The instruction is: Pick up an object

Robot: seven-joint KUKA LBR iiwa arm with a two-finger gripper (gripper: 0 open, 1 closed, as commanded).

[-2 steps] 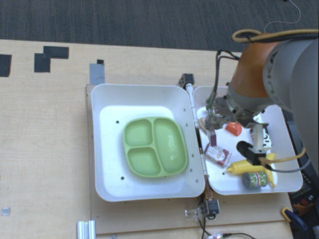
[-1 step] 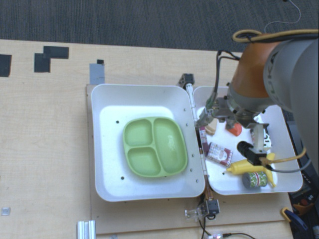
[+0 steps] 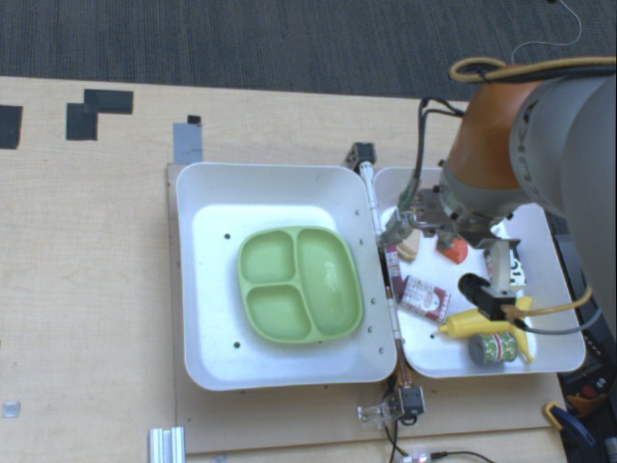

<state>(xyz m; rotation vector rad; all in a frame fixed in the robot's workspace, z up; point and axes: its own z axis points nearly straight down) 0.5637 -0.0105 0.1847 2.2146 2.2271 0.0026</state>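
Grey carpet (image 3: 241, 17) lay beyond the far edge of the pale wooden bench (image 3: 87, 258), and a few dark squares of tape (image 3: 96, 114) were stuck to the bench near its far left corner. You had two white bins side by side in the middle of the bench.

The left bin (image 3: 193, 287) held one thing, a green plate (image 3: 299, 285) with three sections, lying flat near the middle of the floor.

The right bin (image 3: 551, 297) held your small things. A pale piece (image 3: 407, 249) sat close to the bin's left wall, and a red piece (image 3: 453, 250) lay a little to its right. Nearer the camera, a maroon packet (image 3: 424, 298) lay flat, apart from both. A banana (image 3: 472, 324) lay crosswise just beyond a green can (image 3: 494, 347), which was on its side near the front wall; the two looked to be touching.

Your arm (image 3: 549, 133) came in from the right, its orange band (image 3: 482, 138) over the far half of the right bin. The gripper (image 3: 403, 222) sat low at that bin's far left side, close to the wall shared with the left bin and just beyond the pale piece. From this slant you could not tell whether the gripper was open or closed, and nothing could be seen in its hold. Every one of the small things was lying on the bin floor.
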